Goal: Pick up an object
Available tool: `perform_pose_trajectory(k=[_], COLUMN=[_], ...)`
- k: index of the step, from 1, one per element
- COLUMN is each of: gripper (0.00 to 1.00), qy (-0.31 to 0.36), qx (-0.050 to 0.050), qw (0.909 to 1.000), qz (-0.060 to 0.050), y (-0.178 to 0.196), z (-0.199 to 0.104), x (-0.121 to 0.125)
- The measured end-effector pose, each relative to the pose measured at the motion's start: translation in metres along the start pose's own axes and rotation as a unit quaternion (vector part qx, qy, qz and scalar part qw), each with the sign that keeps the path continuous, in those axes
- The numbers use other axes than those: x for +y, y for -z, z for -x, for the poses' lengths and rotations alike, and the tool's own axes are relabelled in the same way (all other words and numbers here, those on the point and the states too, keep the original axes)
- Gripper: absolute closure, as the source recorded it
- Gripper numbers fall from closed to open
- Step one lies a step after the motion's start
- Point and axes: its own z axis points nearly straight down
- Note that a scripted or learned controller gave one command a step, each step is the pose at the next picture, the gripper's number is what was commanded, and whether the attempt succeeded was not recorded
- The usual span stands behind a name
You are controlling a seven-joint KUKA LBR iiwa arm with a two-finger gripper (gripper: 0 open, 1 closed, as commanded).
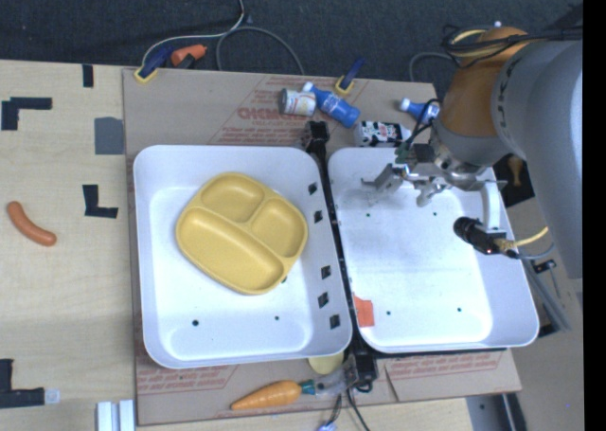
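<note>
One candidate lay inside the bins: a yellow divided plate (pixel 243 231), resting flat in the left bin (pixel 156 169), well apart from the tool (pixel 409 180) and lying to its left in the camera view, across the black divider (pixel 329 230) between the bins; the tool hung over the far corner of the right bin (pixel 492 325), its two fingers spread apart with nothing between them; the plate looked like smooth, matte moulded plastic, rounded at the corners, with three shallow compartments and a raised rim, its longer axis running diagonally from the bin's far left toward its near right; that rim seemed the likeliest place for a thin two-finger pinch, since the body was broad; both bins were white, shallow and hard-walled; the right bin held only a small orange scrap (pixel 363 312) near its front-left corner; a toy carrot (pixel 267 395) lay outside on the cardboard-covered surface (pixel 189 98).
</note>
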Motion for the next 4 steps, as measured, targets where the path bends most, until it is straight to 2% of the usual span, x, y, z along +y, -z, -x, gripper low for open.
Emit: perform_pose_trajectory(k=[1,2,4], gripper=[0.0,0.0,0.0], qy=[0.003,0.003,0.002], qx=[0.001,0.002,0.001], qw=[1.0,1.0,1.0], qz=[0.001,0.002,0.003], y=[-0.068,-0.064,-0.063], z=[-0.015,-0.005,-0.016], x=[0.034,0.051,0.025])
